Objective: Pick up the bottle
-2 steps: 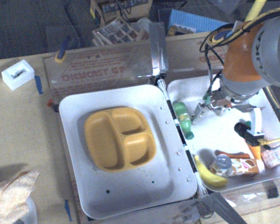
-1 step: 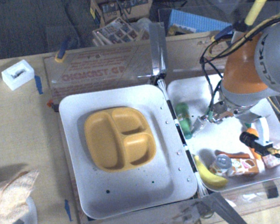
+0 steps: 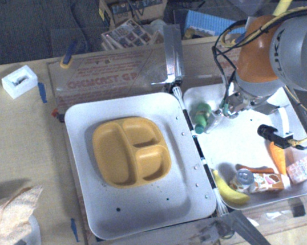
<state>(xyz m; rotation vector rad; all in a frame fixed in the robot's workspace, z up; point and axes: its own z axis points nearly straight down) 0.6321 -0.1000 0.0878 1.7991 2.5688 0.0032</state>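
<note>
Pincer beside the green bottle in the right bin

Bins sit side by side on the bench (image 3: 9, 159). The left bin (image 3: 99, 214) holds a yellow tray (image 3: 130, 150) with three parts. The tray lies flat in the middle of that bin.

The right bin (image 3: 231, 141) has many small things in it. The green bottle (image 3: 201, 115) lies in the upper left corner of this bin, close to the wall between the two bins. The pincer (image 3: 225, 109) is just to the right of the bottle, low over the bin floor. It is too small and blurry to tell if the pincer is wide or narrow, or if it touches the bottle.

The grey arm (image 3: 298, 50) comes in from the upper right of the frame, with its orange band (image 3: 256, 56) above the pincer.

Along the bottom of the right bin lies a yellow banana (image 3: 228, 191). Next to it is an orange pack (image 3: 263, 179). An orange carrot (image 3: 278, 157) stands near the right wall, with a small red and white box (image 3: 301, 169) beside it.

A white box (image 3: 20, 81) rests at the upper left of the frame.
</note>
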